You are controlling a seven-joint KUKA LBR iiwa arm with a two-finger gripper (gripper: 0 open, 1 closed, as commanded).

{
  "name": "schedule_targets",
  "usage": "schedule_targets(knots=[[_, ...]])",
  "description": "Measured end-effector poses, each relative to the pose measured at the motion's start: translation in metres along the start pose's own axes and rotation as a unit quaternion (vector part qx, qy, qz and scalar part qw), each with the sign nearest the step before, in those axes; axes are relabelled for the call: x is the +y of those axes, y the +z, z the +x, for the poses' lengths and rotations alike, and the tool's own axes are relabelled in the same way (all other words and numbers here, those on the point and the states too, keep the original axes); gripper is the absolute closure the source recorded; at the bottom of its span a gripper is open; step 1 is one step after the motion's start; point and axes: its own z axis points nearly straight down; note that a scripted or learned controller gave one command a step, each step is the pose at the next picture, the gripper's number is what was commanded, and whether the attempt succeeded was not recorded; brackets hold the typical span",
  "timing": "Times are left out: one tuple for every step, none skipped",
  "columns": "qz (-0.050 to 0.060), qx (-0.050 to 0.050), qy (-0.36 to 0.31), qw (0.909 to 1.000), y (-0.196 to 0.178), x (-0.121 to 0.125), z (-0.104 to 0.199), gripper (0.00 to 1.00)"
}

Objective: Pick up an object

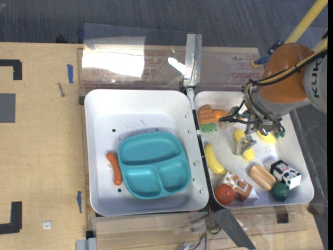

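- In the right bin (304, 189), the gripper (248, 139) is hanging low over a small yellow piece, likely corn (247, 151), with the arm (283, 79) reaching in from the right
- Its fingers are blurring into dark cables, so I cannot tell how far apart they are standing or whether anything is sitting between them
- The step in hand is looking like the descent onto a target, with no lift yet
- Other candidates are lying nearby: a banana (214, 159) by the left wall, a tomato (225, 194) and a small box (239, 186) near the front, a brown roll (261, 176) beside them
- The next move is calling for a centred close on the corn, then a straight lift
- The left bin (99, 105) is holding a teal tray (153, 164) and a sausage (114, 167)
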Motion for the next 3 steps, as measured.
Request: schedule_targets(knots=[[0.001, -0.001, 0.064, 0.9979, -0.001, 0.018, 0.038, 0.0], [0.003, -0.008, 0.064, 0.9979, -0.015, 0.018, 0.033, 1.0], [0.002, -0.007, 0.064, 0.9979, -0.014, 0.018, 0.034, 0.0]])
